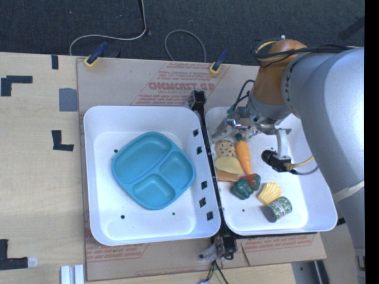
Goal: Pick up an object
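The right bin (314, 215) holds several toy foods. An orange carrot (243, 157) lies at a slant, with a speckled cookie (224, 148) to its left and a pale yellow wedge (230, 165) over an orange slab (225, 176) below that. Nearer the front are a dark teal piece (242, 189), a yellow ridged shell (269, 191) and a small green-labelled can (278, 208). My gripper (238, 127) hangs low at the far left of this bin, just above the carrot's top end and the cookie. Nothing can be seen held in it.
A blue divided plate (154, 169) lies in the left bin (98, 123). A black divider with clips (204, 158) runs between the bins. The grey arm (331, 117) covers the right bin's far right side. A black cable piece (277, 160) hangs beside the carrot.
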